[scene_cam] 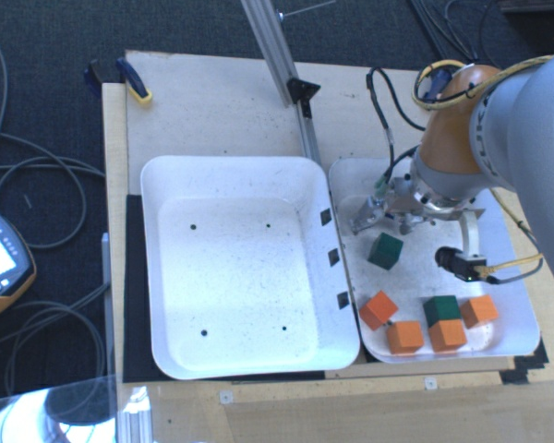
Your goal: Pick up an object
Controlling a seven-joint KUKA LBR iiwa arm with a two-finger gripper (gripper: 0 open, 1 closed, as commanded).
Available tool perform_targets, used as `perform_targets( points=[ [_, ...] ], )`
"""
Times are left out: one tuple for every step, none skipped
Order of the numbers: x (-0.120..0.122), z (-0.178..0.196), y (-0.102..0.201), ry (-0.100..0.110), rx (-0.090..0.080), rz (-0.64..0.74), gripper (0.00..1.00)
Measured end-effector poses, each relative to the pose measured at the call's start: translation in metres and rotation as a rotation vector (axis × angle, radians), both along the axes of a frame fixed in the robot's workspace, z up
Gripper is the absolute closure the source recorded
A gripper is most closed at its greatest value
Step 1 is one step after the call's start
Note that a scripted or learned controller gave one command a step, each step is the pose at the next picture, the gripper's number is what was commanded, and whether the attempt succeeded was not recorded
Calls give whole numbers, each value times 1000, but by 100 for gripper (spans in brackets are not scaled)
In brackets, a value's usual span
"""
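Note:
A dark green block (385, 250) lies in the right bin (512, 335), near its middle. My gripper (389, 221) hangs directly over the block's far side, very close to it, under the orange-banded wrist (452, 141). I see no gap between gripper and block, and the view does not settle whether they touch. Along the bin's near edge sit several more blocks: an orange one (379, 309), another orange one (405, 337), a third orange one (447, 336), a green one (441, 309) and an orange one (480, 310) at the right.
The left bin (166, 247) stands beside the right one, sharing a wall with black clips (333, 257). A slanted metal pole (272, 40) rises behind the bins. A blue and yellow tool (134, 79) lies at the bench's far left. Cables (503, 268) trail off the wrist.

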State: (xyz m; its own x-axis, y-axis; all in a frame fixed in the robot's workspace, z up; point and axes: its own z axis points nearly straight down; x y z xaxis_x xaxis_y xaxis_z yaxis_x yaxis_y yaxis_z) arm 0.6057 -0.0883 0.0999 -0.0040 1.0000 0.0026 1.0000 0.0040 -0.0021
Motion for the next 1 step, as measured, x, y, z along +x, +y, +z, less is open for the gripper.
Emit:
perform_targets(
  points=[
    [-63, 0, -46, 4, -2, -10, 0]
  ],
)
